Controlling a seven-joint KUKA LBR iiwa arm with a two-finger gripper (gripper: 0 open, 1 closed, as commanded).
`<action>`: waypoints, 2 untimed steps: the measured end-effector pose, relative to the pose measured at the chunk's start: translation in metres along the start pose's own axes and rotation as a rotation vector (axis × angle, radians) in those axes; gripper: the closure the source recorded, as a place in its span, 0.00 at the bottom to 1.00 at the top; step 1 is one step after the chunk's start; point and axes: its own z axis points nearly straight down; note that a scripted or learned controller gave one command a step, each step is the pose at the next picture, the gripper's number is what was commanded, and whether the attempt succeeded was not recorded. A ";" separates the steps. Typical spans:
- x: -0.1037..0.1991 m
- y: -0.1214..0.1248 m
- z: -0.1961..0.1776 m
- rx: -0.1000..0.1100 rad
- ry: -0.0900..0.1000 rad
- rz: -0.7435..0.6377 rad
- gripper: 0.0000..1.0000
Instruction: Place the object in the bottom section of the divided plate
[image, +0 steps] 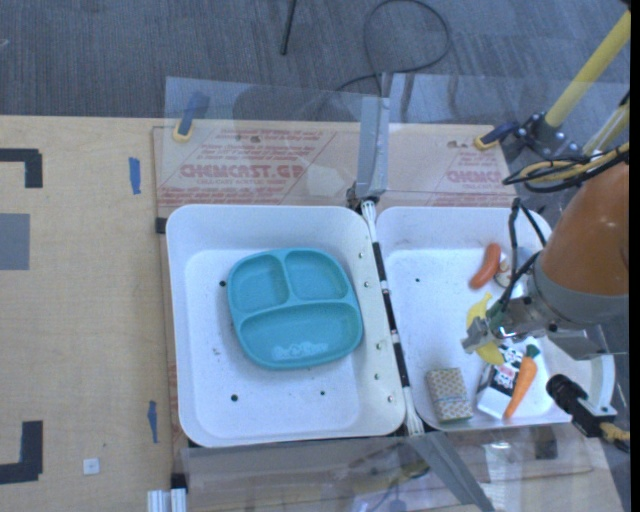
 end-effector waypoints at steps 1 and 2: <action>0.073 0.031 -0.065 0.003 0.000 0.135 1.00; 0.090 0.051 -0.048 0.002 -0.001 0.249 1.00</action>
